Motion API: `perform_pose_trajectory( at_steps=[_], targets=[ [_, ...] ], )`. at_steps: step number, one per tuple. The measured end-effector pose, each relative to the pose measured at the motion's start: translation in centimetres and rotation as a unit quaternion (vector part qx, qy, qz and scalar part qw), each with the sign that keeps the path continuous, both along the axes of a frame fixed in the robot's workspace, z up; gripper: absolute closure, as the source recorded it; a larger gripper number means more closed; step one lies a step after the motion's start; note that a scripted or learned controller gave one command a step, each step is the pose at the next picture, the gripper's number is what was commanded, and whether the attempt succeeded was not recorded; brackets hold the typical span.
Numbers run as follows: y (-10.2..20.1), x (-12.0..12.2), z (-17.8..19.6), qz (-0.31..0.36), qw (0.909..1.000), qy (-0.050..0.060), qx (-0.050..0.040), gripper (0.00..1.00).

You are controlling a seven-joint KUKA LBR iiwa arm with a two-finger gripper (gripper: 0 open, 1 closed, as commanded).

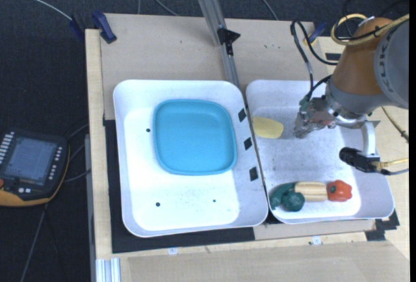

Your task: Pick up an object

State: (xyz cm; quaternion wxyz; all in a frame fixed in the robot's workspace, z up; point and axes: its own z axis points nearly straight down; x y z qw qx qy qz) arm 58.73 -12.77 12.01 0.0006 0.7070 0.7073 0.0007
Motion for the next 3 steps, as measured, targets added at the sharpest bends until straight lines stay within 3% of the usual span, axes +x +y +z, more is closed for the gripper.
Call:
perform_pose_trajectory(
  at_steps=[2,3],
  targets=[
    [-0.5,-0.5,9.9,0.0,1.0,-0.001,-0.0005,1.0],
    [4.7,0.2,11.3,0.002,1.0,0.0,0.0004,1.0]
  ],
)
